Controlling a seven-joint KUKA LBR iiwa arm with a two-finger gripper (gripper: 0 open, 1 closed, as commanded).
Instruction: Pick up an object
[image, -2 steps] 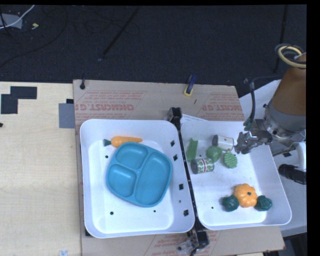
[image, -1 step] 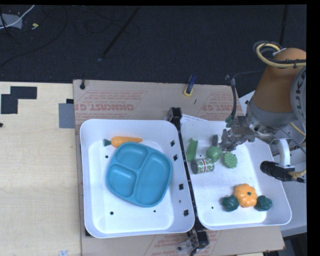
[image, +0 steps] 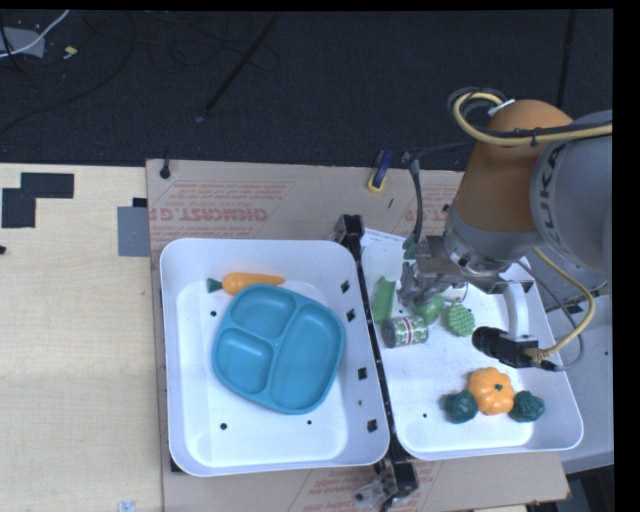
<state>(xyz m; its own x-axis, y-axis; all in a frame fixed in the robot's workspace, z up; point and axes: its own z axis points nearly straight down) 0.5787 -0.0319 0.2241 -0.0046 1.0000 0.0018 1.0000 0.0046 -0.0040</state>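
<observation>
Faintly, mirrored print on cardboard (image: 215, 212)

Hand (image: 425, 297) over right bin (image: 560, 425)

Arm reaching in from the right, wrist bent downward.
The grey arm with its orange band lowers the two-finger metal end effector (image: 420, 300) close to the surface.
</observation>
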